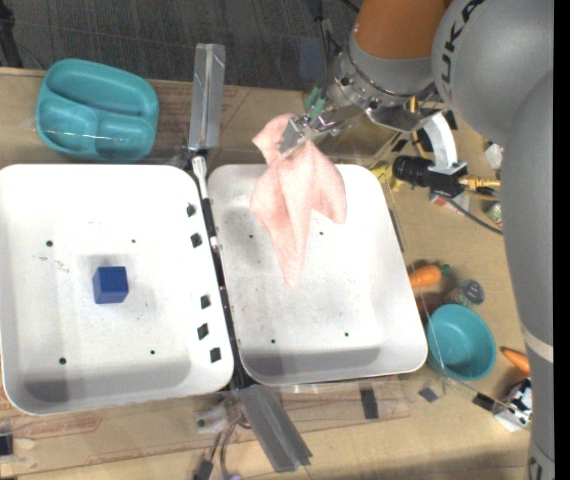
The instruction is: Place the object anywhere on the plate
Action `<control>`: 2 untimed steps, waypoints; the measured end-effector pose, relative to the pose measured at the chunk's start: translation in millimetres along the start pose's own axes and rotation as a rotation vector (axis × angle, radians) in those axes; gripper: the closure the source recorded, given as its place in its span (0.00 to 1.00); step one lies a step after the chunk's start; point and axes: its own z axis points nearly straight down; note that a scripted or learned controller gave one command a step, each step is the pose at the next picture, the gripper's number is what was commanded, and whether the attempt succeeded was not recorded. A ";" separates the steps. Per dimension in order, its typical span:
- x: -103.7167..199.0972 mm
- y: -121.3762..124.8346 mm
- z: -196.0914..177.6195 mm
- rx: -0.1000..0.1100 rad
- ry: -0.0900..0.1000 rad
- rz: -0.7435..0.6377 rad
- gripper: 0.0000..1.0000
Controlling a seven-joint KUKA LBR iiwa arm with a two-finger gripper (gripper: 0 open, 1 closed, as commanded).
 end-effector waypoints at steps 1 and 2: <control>56.5 32.9 33.4 0.005 0.002 -0.149 1.00; 137.4 65.2 42.1 0.004 0.001 -0.109 1.00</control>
